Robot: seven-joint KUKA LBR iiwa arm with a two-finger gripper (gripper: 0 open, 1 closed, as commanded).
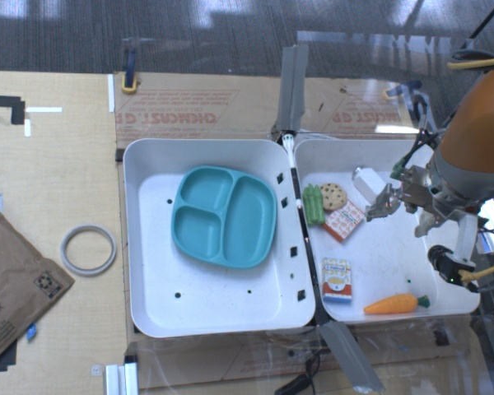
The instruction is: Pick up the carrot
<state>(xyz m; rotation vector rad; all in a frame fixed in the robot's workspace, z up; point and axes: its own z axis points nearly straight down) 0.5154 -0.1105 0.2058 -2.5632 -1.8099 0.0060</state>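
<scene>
Arm cut off at the right edge, gripper [393, 194] finger state cannot be told, nothing visibly held, carrot [392, 304] lying left-right near right bin's [370, 319] front wall, green top rightward.

A robotics lab or test cell: 2 shallow white bins [140, 245] sit side by side on a plywood bench [41, 179], with cardboard sheeting [206, 105] clamped along the back edge and a tape roll [88, 248] left of the bins.
</scene>
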